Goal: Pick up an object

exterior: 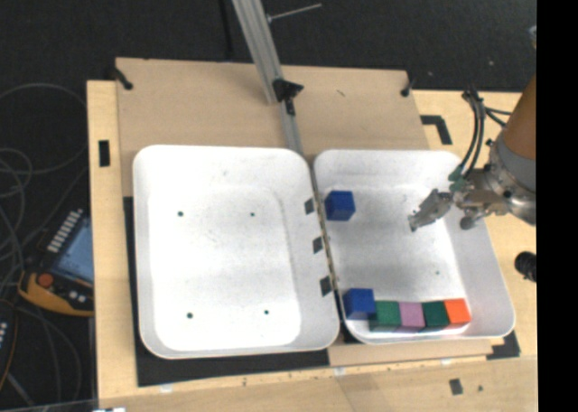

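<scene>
The hand (432, 211) hovers over the right bin (479, 248), holding nothing; how far open I cannot tell. A blue cube (340, 205) sits near the bin's left wall.

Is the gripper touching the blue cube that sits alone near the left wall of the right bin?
Apart. In the camera view, bare white bin floor lies between the gripper and the lone blue cube.

Gripper (423, 217) hung over right bin (470, 261). Blue cube (340, 205) sat alone near left wall. Row of blocks (408, 312) lay along front edge.
</scene>
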